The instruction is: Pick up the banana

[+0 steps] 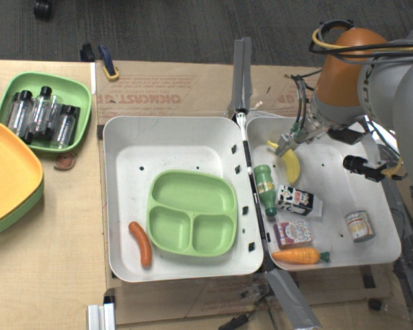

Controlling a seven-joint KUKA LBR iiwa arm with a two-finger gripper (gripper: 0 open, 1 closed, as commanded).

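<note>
Over on the right side of the bench, the arm [372, 74] comes in with its orange band up top and the gripper [287, 145] down low near the far-left corner of the right bin [378, 205]. It sits right at the top end of the banana [290, 165], touching or nearly so, but honestly I can't tell how it's set, the view is just too small and cluttered with cables there. I can't see the banana between anything, so it just looks like it's lying on the bin floor, close to the divider between the two bins.

Just below-left of the banana there's a green bottle [264, 188] lying along the bin's left wall. Beside that is a little black-and-white milk carton [296, 199], then a purple-ish box [292, 234], and a carrot [299, 256] along the near edge. A small can [358, 225] sits apart toward the right.

Left bin [124, 184] has a green divided plate [193, 213] and a hot dog sausage [142, 243] next to it. Off on the bench, a green tray of small bottles [45, 112] and a stack of orange plates [10, 174].
</note>
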